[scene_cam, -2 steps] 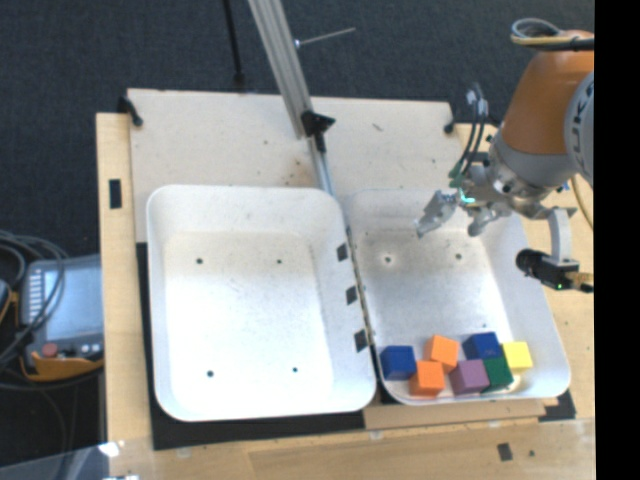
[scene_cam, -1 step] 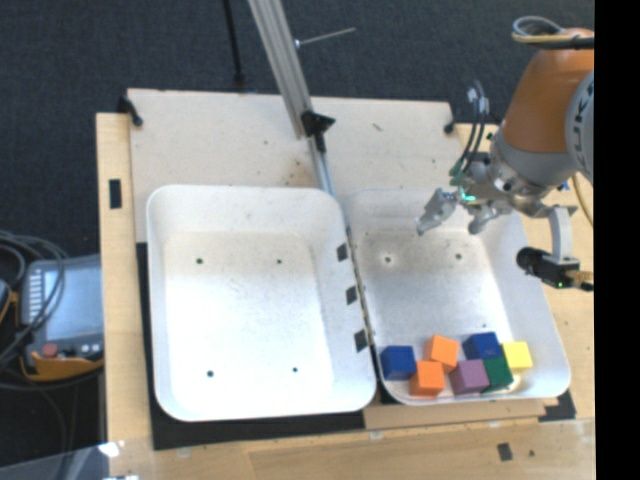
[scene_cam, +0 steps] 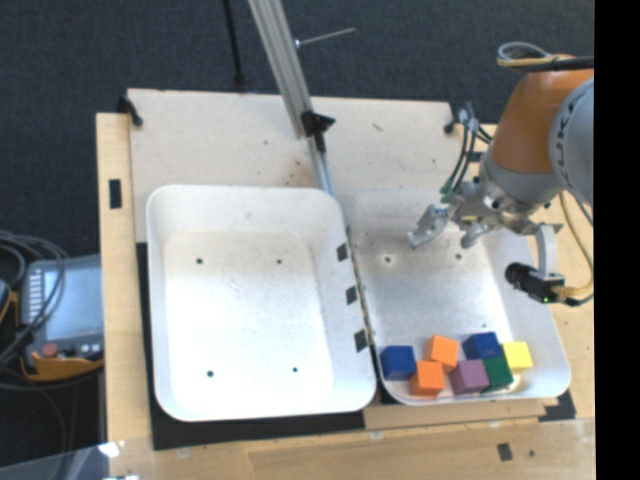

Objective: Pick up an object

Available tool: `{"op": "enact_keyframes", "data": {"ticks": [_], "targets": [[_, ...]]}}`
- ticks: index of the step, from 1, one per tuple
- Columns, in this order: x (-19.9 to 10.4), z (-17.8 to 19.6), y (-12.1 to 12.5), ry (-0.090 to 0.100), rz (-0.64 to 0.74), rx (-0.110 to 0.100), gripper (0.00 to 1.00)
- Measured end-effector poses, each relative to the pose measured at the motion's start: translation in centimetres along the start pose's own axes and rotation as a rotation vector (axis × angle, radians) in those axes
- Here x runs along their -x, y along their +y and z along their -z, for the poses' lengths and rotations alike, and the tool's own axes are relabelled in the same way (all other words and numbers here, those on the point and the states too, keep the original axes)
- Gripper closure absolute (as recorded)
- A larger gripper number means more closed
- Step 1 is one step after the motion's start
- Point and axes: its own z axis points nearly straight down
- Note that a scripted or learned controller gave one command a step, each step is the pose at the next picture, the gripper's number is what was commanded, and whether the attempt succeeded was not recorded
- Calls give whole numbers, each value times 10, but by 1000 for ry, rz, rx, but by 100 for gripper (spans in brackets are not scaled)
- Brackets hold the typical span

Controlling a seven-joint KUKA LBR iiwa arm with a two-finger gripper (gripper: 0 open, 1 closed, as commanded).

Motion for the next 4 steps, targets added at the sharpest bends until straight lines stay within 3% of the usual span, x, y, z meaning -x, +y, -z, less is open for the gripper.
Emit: {"op": "enact_keyframes", "data": {"ticks": [2,3,4], "targets": [[8,-86,4,-1,-2,3,0],[9,-73,5,0,-7,9,100],[11,-29,8,0,-4,10,100]]}}
